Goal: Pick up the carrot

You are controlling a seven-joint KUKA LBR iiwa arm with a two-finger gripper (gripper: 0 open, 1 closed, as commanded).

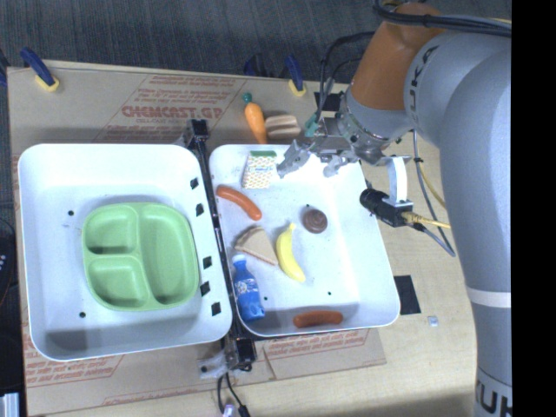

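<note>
While the gripper [306, 156] hangs over the right bin's [369, 268] far edge, I see its fingers spread apart, seemingly holding nothing. I find the carrot [254, 121] outside that bin, on the bench just beyond its rim, beside a small sandwich [281, 127].

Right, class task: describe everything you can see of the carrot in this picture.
The carrot is small, orange and smooth, like a plastic toy, with a green stalk tip at its far end. It lies outside both bins on the brown board, just beyond the right bin's far rim, tilted slightly, beside a tan and brown bun-like piece. Nothing grips it.
</note>
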